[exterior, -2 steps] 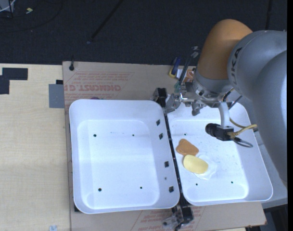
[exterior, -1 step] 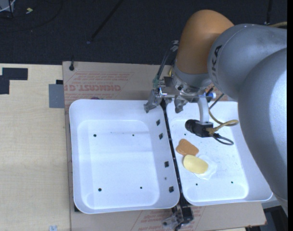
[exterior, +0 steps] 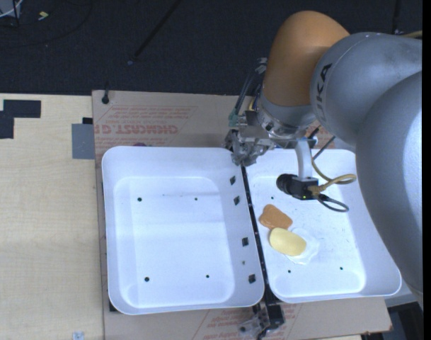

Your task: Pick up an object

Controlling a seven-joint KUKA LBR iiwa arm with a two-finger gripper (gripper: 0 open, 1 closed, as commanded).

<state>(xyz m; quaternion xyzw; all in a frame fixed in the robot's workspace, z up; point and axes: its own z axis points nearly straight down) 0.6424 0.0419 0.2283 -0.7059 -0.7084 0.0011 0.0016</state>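
Near the frame's centre the pincer (exterior: 245, 149) hovers over the right bin's (exterior: 374, 275) upper-left corner, its opening impossible to judge, apart from the yellow piece (exterior: 287, 242), presumably pre-descent.

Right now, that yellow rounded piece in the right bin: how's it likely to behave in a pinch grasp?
The yellow piece looks smooth and domed, so fingers may slip off. It seems small, probably light. It touches the tan piece and sits on a pale flat scrap, so a push would likely shift those too.
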